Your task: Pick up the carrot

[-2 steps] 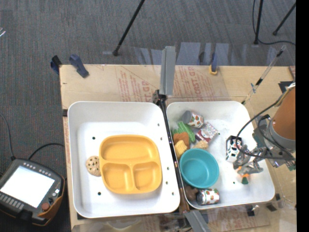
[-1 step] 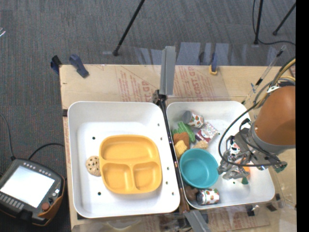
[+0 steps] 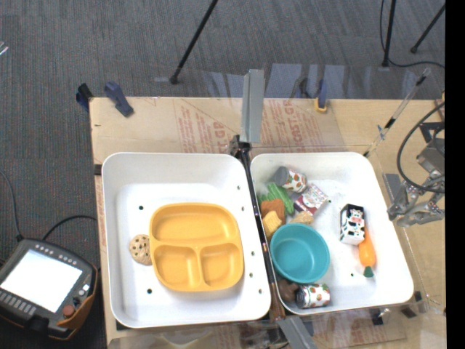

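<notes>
Carrot (image 3: 368,254): orange, green tip toward the near edge, lying flat on the floor of the right bin (image 3: 392,267), near its right wall
Carrot neighbours: upper end touches or just tucks under the black-and-white cow carton (image 3: 352,224); teal bowl (image 3: 300,252) sits to its left, apart from it
Right bin contents: teal bowl near the middle-left, upright and open side up; small printed can (image 3: 314,296) lying at the near edge just below the bowl; another can (image 3: 292,178) near the far-left corner; red-and-white packet (image 3: 312,198) beside it; green leafy toy (image 3: 276,195) and yellow-brown food pieces (image 3: 271,220) packed along the left wall
Left bin (image 3: 123,195): yellow divided plate (image 3: 196,246) in the centre, three compartments; cookie (image 3: 140,249) touching the plate's left edge
Gripper (image 3: 414,208): seen at the right edge of the view, outside the right bin, beyond its right rim, well apart from the carrot; metal parts and cables overlap there, fingers too cluttered to read, cannot tell if wide or narrow; nothing visible between them
Bench (image 3: 167,126): brown board under both bins, blue clamp (image 3: 116,98) at its far-left corner
Floor: handheld pendant with screen (image 3: 43,286) at lower left of the view
</notes>
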You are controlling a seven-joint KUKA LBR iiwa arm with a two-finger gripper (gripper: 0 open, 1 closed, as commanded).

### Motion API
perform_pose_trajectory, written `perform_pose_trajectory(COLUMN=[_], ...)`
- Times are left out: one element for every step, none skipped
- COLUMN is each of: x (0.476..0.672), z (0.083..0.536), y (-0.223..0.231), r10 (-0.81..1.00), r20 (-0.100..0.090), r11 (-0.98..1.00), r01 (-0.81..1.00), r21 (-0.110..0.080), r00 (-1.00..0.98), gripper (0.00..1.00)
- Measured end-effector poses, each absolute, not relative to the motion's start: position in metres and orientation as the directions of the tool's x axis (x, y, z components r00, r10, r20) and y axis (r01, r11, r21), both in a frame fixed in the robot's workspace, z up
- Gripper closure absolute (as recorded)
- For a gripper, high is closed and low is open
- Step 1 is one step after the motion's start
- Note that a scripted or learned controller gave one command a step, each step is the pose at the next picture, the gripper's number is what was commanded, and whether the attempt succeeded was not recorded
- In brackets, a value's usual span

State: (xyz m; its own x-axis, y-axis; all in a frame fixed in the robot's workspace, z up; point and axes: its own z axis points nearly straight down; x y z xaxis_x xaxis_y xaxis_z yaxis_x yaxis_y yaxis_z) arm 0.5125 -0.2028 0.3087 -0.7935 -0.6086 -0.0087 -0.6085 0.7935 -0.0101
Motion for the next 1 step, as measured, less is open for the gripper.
perform_pose_trajectory(x=[0.5109], z=[0.3032], y=[-0.2018], r10=[-0.609], r20=[-0.004], r11=[0.793], r01=[-0.609], r21=[0.001], r00=[-0.793], gripper=[0.00])
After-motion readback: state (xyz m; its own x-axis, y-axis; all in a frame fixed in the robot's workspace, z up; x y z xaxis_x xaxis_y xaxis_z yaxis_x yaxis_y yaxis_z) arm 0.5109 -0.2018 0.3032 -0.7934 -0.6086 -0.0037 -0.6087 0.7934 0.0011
